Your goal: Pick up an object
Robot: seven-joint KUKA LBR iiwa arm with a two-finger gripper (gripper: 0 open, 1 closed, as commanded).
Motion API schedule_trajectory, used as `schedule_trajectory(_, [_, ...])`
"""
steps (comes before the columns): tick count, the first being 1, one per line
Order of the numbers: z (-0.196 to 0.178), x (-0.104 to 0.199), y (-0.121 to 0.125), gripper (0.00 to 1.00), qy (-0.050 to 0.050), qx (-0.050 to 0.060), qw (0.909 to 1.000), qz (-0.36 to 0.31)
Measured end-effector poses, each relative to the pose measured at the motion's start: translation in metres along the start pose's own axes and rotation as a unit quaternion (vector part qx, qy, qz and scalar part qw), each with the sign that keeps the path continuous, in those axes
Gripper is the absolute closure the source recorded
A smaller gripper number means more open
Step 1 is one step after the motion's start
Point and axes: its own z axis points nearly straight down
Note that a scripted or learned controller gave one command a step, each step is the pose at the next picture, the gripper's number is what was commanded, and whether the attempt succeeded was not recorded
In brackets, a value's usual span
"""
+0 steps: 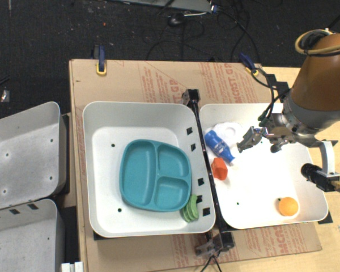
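My gripper point(261, 144) hangs over the middle of the right bin point(260, 208), open, with bare white floor between its dark fingers. To its left lies a blue object point(218, 144) partly on a white object point(229, 130), close to the bin's left wall. Just below them sits a small orange-red object point(219, 168). An orange ball point(287, 206) rests near the bin's front right corner. None of these touches the gripper.
The left bin point(102, 208) holds a teal divided plate point(155, 174) and a green object point(190, 208) at its front right corner. A black divider point(201, 146) separates the bins. The arm's orange band point(323, 78) rises at the right.
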Motion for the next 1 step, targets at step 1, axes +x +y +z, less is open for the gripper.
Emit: schedule_trajectory(1, [0.044, 0.0014, 0.005, 0.0, 0.0, 0.001, 1.0, 0.001])
